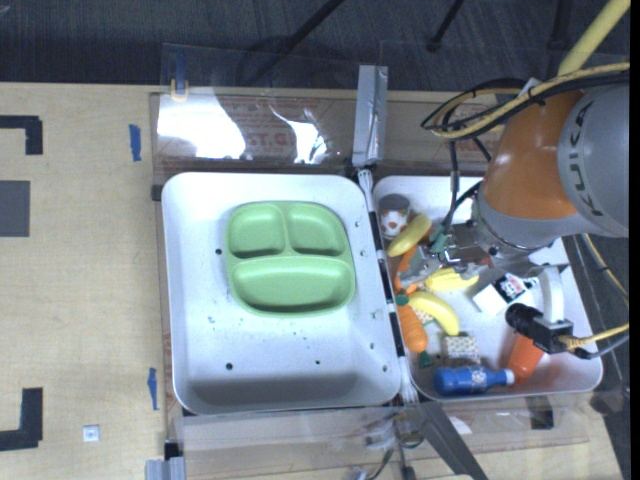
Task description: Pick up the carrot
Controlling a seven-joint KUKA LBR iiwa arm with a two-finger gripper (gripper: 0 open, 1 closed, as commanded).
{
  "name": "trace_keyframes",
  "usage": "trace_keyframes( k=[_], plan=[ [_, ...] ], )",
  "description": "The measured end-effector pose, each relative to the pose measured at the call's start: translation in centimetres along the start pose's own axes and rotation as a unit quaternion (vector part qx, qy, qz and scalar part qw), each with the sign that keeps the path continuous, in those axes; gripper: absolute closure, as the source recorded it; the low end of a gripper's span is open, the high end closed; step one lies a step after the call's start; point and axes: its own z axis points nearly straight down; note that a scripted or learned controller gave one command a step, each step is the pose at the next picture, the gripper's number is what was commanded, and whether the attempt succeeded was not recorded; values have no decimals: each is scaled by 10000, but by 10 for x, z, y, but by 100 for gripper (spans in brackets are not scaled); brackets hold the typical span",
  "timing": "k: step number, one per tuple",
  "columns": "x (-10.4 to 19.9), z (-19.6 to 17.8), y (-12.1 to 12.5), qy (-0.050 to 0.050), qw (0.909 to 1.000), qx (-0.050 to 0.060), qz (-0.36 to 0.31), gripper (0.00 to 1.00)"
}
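A pale wooden desk (80, 298) is seen from above at a slant. Two shallow white bins are set on it side by side, touching along one edge. The left bin (200, 368) is taken as landmark: the right bin (585, 368) lies just beside it. Beyond the left bin's far edge a clear plastic sheet (250, 128) is laid on the desk. Black corner marks (25, 133) and blue tape strips (134, 140) are found on the desk, left of that bin.
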Motion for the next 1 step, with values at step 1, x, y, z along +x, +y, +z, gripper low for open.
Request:
trace_keyframes(
  k=[1],
  plan=[
    [71, 0, -44, 11, 9998, 22, -206, 0]
  ],
)
